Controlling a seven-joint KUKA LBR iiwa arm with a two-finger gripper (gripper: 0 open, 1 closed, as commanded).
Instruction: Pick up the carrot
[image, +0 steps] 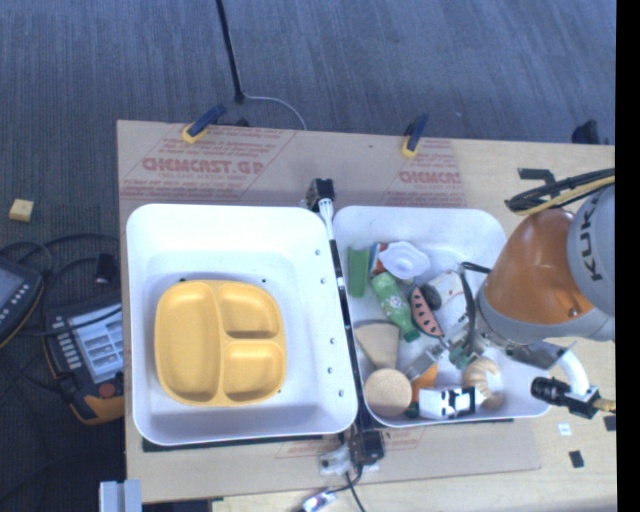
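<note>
One fixed camera looks down from above at a slight slant, far enough back to take in the whole surface (300, 150), both white bins and a strip of grey carpeted floor (400, 60) beyond. The left bin (140, 300) sits near centre, the right bin (480, 222) toward the right, where the arm (545, 275) enters.

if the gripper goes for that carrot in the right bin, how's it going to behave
The carrot looks like a small, stiff toy piece, so probably light. It lies wedged among clutter beside the round tan piece, so a push would likely shift its neighbours. If it tapers, as it seems to, it may slip from a pinch.
</note>
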